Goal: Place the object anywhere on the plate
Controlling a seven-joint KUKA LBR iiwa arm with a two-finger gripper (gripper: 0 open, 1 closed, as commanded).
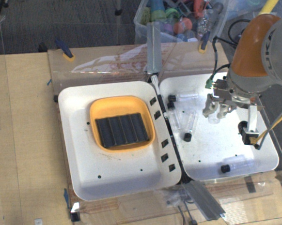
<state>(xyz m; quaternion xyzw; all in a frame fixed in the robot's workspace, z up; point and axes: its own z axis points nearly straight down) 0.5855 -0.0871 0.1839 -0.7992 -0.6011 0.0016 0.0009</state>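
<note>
The end effector hangs over the upper middle of the right bin, low above its floor. Whether it is apart or together cannot be told from this slanted view, and nothing can be seen held in it.

The plate, an orange dish with a dark ribbed slab lying in it, sits in the left bin, well apart from the arm and across the divider between the bins.

The object is hard to pick out. Several clear items lie on the right bin's floor: one just left of the end effector, another near the front edge, each with small dark parts. Which one is meant is uncertain.

The main risk seems to be the grasp itself. Clear pieces on white give little contrast, so a descent could land beside the target and close on nothing, or nudge it away. A smooth clear piece could also slip out during the lift. If carried, it must clear the raised divider; a low pass could knock it loose. On release, the ribbed slab gives an uneven landing, so the piece could roll or bounce off the plate.
</note>
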